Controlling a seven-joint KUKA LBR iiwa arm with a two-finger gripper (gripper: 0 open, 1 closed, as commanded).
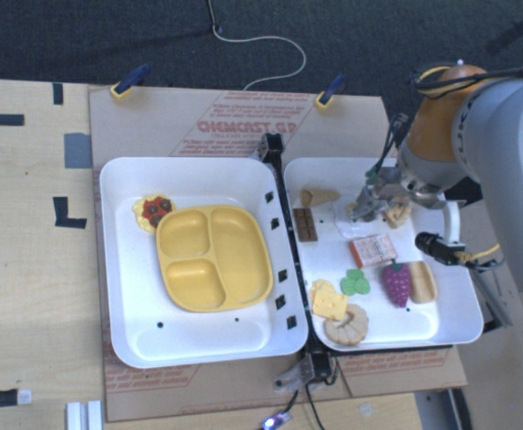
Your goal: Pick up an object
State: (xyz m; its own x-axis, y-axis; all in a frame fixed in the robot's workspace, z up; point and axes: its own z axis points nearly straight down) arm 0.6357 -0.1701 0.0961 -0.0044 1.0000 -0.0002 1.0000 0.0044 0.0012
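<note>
My gripper (pixel 366 210) reaches down into the far part of the right bin (pixel 458 330), its fingertips close to the bin floor. Around it lie small toy foods: a tan piece (pixel 318 196) to its left, a brown chocolate bar (pixel 304 225) by the divider, and a light tan piece (pixel 395 212) just to its right. A red and white packet (pixel 372 250) lies just in front of it. Nearer the front lie purple grapes (pixel 398 283), a green leaf (pixel 355 282), a yellow cheese piece (pixel 329 301) and a round cookie (pixel 346 326).
The left bin (pixel 127 330) holds a yellow divided plate (pixel 213 256) and a small pizza-like toy (pixel 153 210) at its far left. A bread slice (pixel 421 281) lies beside the grapes. The arm's grey body (pixel 490 141) rises over the right bin's far right corner.
</note>
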